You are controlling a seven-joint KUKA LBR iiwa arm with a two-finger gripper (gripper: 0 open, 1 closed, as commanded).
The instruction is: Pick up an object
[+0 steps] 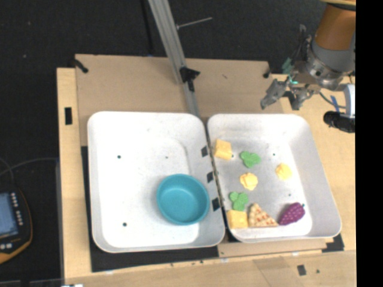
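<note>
Risk is seen first in the crowding of the right bin [317, 160], viewed from the fixed camera above. The hand [281, 95] hangs over the desk [137, 82] just past that bin's far rim, its two fingers parted and nothing gripped between them. The small toys to be picked lie well apart from it, down in the bin. A yellow block [223, 149], a green piece [250, 158], a pale yellow piece [248, 180] and a yellow lump [283, 171] lie loosely spread. Along the near wall a green piece [238, 200], a yellow cube [237, 219], a waffle wedge [260, 216] and purple grapes [291, 213] are packed close, some touching. A descent there is judged likely to strike a neighbour or the wall, and low flat pieces may be slipped over.

The left bin [119, 142] carries a blue bowl [182, 199]. The desk is tan board; dark floor surrounds it, a metal pole [170, 37] slants behind, and a handheld controller [12, 217] lies at the left.
</note>
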